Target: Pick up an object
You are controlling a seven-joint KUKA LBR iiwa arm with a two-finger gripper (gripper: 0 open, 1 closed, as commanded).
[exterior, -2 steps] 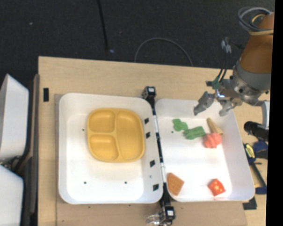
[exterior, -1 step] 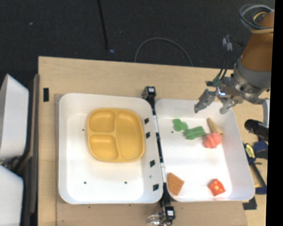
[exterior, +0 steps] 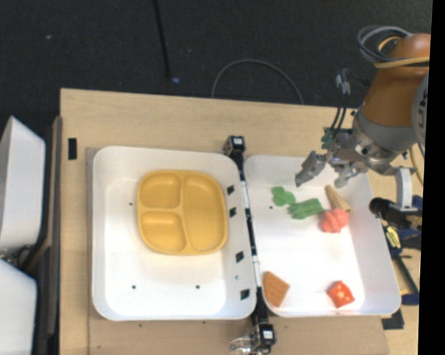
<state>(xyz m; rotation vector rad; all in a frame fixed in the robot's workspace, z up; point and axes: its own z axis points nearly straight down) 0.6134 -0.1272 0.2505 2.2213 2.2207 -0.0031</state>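
Camera view: gripper (exterior: 327, 175) hangs over the right bin's (exterior: 307, 269) far edge, fingers spread, nothing between them. Green piece (exterior: 298, 205) lies just below it; pink piece (exterior: 335, 220) and tan stick (exterior: 337, 198) just below-right. Orange wedge (exterior: 276, 288) and red block (exterior: 340, 293) well below, near front rim. Yellow plate (exterior: 182, 211) far left, in left bin (exterior: 115, 279).

Illumination is even and moderately bright from above, with both white bins (exterior: 165, 303) rendered near overexposure and little surface detail; the floor beyond the bench (exterior: 188, 120) falls to near black. Shadows are soft and short, close under each item. Overall sharpness is low, with fine edges slightly smeared and grainy.
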